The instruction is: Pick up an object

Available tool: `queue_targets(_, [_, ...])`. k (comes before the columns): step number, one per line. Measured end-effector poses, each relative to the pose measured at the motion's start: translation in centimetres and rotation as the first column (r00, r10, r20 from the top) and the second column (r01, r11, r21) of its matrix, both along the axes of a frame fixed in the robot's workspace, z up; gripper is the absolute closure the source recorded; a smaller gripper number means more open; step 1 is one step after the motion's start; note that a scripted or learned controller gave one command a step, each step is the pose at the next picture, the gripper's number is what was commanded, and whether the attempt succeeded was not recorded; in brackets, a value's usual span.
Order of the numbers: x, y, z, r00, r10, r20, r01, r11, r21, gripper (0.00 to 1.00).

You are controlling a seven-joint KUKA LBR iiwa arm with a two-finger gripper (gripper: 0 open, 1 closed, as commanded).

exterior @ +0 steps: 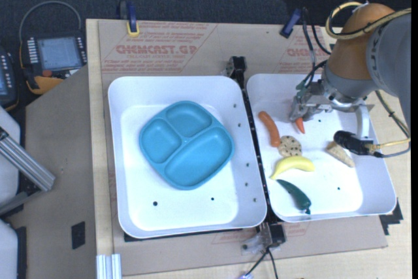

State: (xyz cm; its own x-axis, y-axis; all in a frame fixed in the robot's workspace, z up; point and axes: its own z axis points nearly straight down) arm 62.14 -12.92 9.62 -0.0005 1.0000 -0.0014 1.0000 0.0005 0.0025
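The hand sits in the right bin, grip state unreadable; an orange piece shows beneath. The carrot lies at 9 o'clock, banana at 6.

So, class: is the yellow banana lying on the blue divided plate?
No, the yellow banana lies in the right white bin; the blue divided plate is in the left one.

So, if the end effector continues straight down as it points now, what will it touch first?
Probably the small orange carrot-like piece directly below the end effector, resting on the right bin floor; depth is unclear from above.
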Motion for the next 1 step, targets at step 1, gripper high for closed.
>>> queue_targets(1, [1.02, -0.32, 5.92, 1.0, 0.0, 0.005, 0.0, 1.0, -0.001, 1.0])
